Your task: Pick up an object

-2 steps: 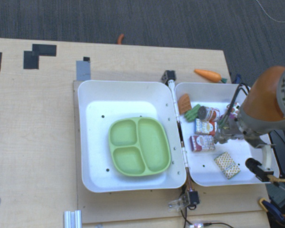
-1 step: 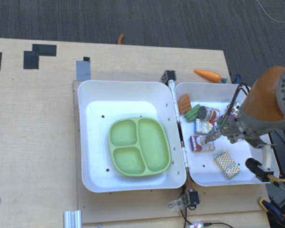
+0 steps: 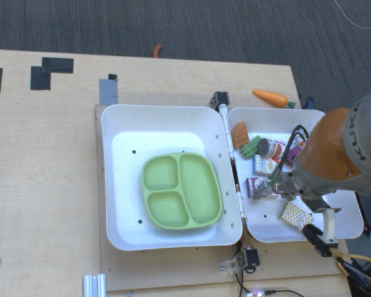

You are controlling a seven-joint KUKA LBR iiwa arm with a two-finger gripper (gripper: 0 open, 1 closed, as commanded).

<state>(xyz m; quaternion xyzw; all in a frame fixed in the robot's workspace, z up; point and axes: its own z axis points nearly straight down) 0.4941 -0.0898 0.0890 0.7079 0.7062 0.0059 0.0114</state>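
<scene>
The right bin (image 3: 352,224) holds several small items. An orange-brown piece (image 3: 239,135) and a green object (image 3: 250,147) lie at its far left, next to a small dark can (image 3: 271,147). Below these sit a blue-and-white packet (image 3: 263,164) and a purple packet (image 3: 253,187). A yellow patterned block (image 3: 295,215) rests toward the near side. My gripper (image 3: 276,187) is low in this bin, just right of the purple packet and above the patterned block. The wrist and orange band (image 3: 331,150) cover the bin's right part.
The left bin (image 3: 120,166) carries a light green divided plate (image 3: 182,190). An orange carrot (image 3: 271,96) lies on the bench beyond the right bin. A metal divider (image 3: 232,166) runs between the bins.
</scene>
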